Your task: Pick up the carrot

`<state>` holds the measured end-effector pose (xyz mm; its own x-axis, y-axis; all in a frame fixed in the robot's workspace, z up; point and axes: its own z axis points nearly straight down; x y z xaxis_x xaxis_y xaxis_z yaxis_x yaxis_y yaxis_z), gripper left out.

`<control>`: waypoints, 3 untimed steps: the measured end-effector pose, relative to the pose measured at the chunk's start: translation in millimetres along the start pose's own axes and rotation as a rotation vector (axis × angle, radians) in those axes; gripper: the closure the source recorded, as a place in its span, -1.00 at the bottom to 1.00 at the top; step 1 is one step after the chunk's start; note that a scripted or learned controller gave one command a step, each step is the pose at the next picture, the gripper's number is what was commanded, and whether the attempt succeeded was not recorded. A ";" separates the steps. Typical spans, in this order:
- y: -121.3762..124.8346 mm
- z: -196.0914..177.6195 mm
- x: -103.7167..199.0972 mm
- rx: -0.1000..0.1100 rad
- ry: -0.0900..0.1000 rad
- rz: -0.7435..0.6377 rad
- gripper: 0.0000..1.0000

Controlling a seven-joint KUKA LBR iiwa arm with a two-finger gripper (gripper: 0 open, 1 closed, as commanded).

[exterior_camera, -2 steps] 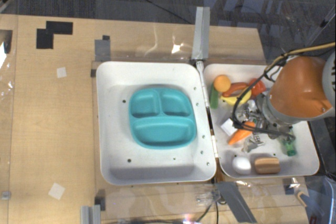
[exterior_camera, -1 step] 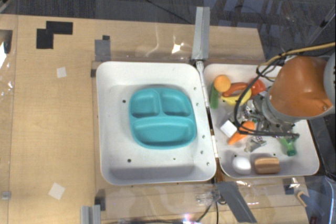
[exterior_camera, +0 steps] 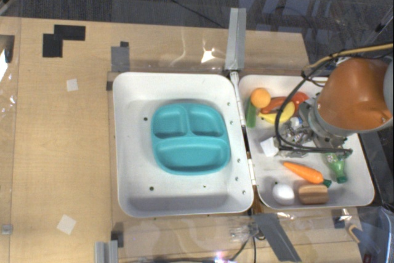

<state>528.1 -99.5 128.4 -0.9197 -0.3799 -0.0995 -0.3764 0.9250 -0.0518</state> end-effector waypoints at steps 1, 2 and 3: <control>1.2 2.8 1.8 -0.004 0.006 -0.001 -1.00; -7.0 -51.8 -102.2 -0.048 0.081 -0.038 -1.00; -8.8 38.2 -65.2 -0.051 0.093 -0.012 -1.00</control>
